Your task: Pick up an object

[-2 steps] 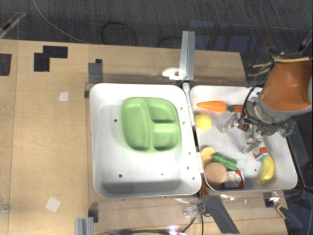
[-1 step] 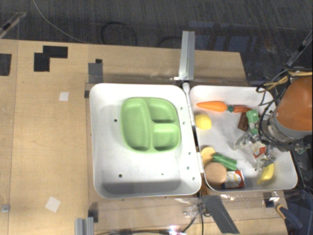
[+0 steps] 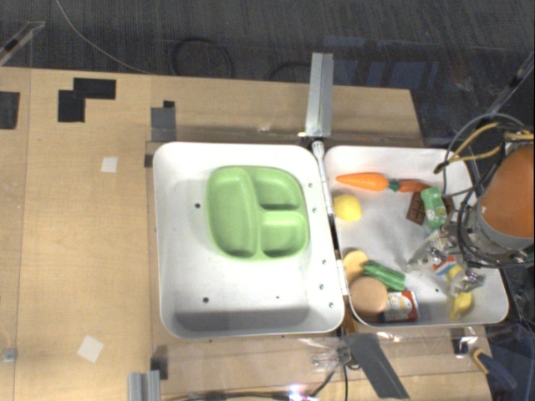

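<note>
The right bin (image 3: 380,234) holds several toy foods. An orange carrot (image 3: 364,181) lies along its far side, and a yellow lemon (image 3: 348,209) sits just below it. A green packet (image 3: 433,207) rests beside a brown piece (image 3: 415,210). Near the front left corner are a round tan bun (image 3: 369,294), a long green vegetable (image 3: 384,274) and a small can (image 3: 402,306). A small yellow piece (image 3: 461,304) lies at the front right. My gripper (image 3: 441,257) is low in the right half of this bin, over small colourful clutter. The arm's orange band (image 3: 512,195) is above it.
The left bin (image 3: 192,299) carries a green divided plate (image 3: 255,211) in its middle. A metal post (image 3: 319,98) stands at the far end of the seam between the bins. Cables (image 3: 476,136) loop beside the arm at the right.
</note>
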You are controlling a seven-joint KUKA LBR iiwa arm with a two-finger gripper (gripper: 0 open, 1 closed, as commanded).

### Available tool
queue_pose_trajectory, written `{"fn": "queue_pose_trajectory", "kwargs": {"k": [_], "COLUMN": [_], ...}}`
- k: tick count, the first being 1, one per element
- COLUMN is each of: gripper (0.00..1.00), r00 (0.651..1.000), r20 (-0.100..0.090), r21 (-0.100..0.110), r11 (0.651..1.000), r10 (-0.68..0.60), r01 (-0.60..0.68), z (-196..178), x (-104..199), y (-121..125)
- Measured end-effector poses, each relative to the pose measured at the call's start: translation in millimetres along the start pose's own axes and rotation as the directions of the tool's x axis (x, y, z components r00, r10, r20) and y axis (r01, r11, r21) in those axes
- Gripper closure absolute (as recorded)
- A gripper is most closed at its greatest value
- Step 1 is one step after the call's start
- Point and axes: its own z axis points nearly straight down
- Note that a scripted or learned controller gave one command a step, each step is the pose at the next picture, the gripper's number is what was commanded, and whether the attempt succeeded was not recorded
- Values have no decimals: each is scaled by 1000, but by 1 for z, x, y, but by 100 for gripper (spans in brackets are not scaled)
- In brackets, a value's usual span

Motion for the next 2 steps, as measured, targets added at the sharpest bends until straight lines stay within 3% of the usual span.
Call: {"fn": "queue_pose_trajectory", "kwargs": {"k": [1,2], "gripper": [100,100], "r00": [1000,934], "r20": [5,-2], "r21": [9,-11], "r11": [1000,934], "r10": [0,-357], "r01": [0,357], "z": [-13,-79], "x": [-4,-47], "y": [-3,-72]}}
